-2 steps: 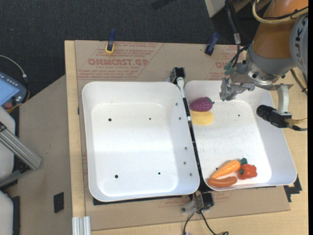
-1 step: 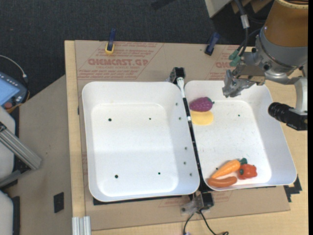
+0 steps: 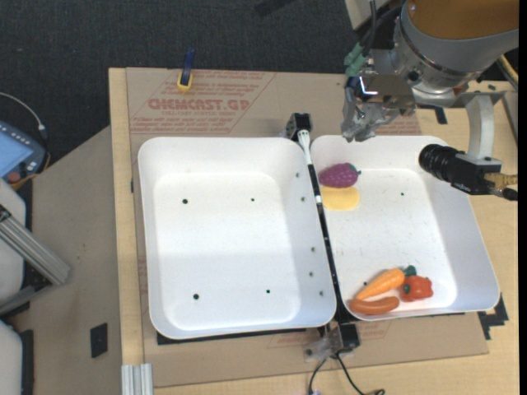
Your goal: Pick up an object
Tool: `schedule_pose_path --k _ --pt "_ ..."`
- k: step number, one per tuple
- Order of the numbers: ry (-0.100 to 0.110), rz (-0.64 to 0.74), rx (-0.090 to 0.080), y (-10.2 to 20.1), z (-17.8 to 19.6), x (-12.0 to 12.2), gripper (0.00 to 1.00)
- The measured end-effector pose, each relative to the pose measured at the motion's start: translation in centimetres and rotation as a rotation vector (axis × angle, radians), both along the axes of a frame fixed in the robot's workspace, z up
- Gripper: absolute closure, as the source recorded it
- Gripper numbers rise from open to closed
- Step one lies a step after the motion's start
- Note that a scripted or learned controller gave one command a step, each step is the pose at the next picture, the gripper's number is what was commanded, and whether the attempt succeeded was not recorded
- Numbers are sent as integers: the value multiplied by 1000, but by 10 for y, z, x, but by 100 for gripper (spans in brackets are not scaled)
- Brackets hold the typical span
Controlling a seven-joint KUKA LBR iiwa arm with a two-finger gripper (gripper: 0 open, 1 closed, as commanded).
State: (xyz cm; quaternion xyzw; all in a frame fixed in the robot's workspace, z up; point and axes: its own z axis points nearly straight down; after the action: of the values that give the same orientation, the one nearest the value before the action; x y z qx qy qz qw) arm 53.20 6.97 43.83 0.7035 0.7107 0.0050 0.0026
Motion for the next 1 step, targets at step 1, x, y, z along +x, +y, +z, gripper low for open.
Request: schedule_pose_path --k 1 --pt "-3 -4 0 45 99 -3 100"
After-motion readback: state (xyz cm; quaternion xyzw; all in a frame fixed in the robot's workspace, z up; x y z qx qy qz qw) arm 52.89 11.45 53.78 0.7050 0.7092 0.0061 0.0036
